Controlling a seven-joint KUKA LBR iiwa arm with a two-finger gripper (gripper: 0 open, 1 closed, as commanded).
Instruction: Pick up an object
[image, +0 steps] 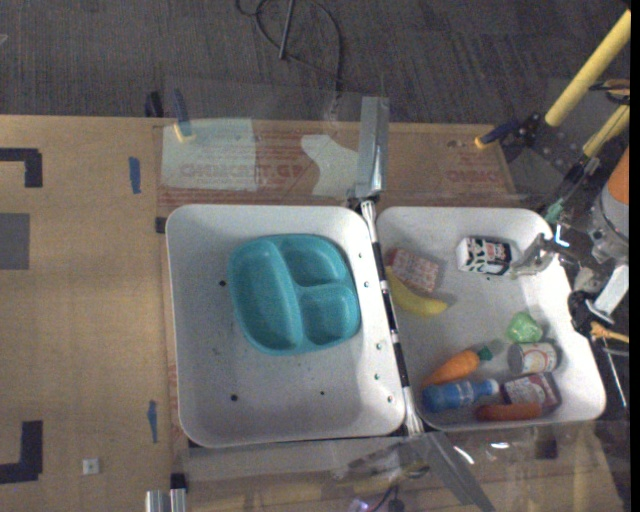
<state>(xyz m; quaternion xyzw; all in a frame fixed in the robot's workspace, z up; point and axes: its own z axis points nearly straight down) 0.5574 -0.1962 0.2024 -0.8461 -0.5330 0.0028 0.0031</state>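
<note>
Gripper (540, 255) low at right bin's (560, 405) upper right edge, just beside carton (486, 255); whether claw is open or holding anything: cannot tell; carton likely target, nearest claw; banana (418, 300), carrot (455, 366), bottle (458, 394), can (533, 357) loose below; teal tray (294, 293) alone in left bin (200, 380)

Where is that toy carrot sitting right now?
The carrot lies in the right bin, toward its near edge, just above the blue bottle and left of the small can.
</note>
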